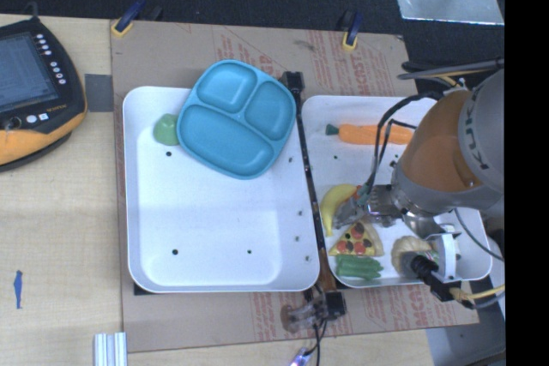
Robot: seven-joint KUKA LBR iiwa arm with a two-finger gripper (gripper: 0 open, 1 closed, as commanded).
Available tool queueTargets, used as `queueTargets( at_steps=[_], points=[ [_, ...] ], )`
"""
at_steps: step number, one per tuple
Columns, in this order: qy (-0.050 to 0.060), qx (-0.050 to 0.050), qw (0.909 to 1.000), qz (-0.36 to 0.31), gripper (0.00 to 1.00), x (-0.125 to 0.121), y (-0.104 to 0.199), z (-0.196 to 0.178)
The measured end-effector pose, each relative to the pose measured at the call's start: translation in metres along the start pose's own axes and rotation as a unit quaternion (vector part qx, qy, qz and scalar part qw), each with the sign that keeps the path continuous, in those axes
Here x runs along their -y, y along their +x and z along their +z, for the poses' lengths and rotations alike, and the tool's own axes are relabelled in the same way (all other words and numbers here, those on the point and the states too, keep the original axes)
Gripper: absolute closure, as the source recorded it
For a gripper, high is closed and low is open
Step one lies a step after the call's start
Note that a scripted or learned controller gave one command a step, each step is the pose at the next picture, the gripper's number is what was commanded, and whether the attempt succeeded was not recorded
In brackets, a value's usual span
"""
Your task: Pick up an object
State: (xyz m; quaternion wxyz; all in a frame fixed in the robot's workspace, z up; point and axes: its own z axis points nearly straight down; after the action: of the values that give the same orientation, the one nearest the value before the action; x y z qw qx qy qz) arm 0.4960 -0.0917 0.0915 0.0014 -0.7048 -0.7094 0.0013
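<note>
Table (60, 236), light wood w/ a cardboard sheet under two white bins. Left bin (214, 253): a blue divided plate (236, 117) tilted over its top rim, a green lump (165, 129) peeking out at the plate's left edge. Right bin (322, 111): arm (442, 154) reaches in from the right, its orange-banded bulk covering much of the bin.

Jaws (362, 206) are low over the banana (336, 203), at the bin's left side, just beside the divider. Can't tell whether they are spread or closed; the metal tips blur into the fruit.

Judgement: step in hand is the descent/close on the banana. To do it well, centre over the thick middle, not the tip; grip across the width, not along the length. Pizza slice (358, 242) sits touching or nearly so just below, so keep the lower tip clear of it. Close only once fully down, lift straight.

Banana: long axis runs roughly up-down in view, leaning a bit, curve bulging toward the divider; upper end points toward the carrot (364, 134), lower end toward the bin's near-left corner.

Smaller stuff: carrot lies crosswise near the far wall, green end left. Green pod (358, 267) at the near rim, a beige piece (410, 251) right of it.
</note>
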Motion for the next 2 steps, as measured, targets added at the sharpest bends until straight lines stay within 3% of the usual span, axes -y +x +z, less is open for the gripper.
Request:
queueTargets(
  at_steps=[1, 2],
  points=[
    [0.001, 0.000, 1.0000, -0.002, 1.00, 0.0001, -0.0008, -0.0101],
    [0.001, 0.000, 1.0000, -0.002, 0.00, 0.0002, -0.0008, -0.0101]
  ],
)
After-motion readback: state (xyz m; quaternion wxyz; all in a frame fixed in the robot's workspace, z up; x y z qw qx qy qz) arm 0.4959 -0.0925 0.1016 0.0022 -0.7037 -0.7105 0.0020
